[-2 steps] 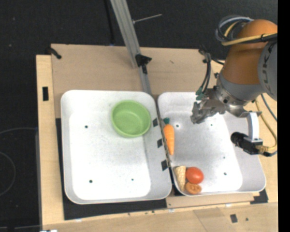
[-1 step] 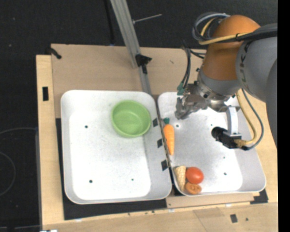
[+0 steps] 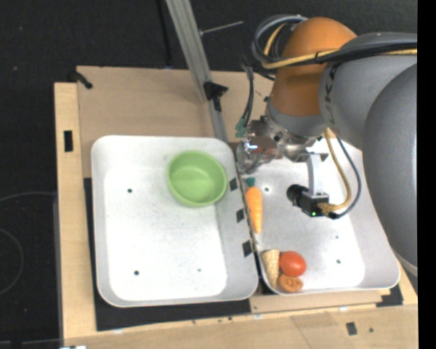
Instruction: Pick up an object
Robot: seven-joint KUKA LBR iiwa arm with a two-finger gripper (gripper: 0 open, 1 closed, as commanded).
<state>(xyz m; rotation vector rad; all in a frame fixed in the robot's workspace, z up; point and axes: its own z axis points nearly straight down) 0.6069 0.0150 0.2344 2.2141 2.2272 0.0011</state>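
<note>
Carrot (image 3: 253, 208) by the right bin's (image 3: 349, 267) left wall, end effector (image 3: 248, 153) just above its top end.

Probably light, rigid and smooth, so likely to roll; pinching across the thick upper half looks safest. Whether the end effector is spread, I cannot tell. Green bowl (image 3: 197, 179) sits in the left bin (image 3: 123, 267).
</note>
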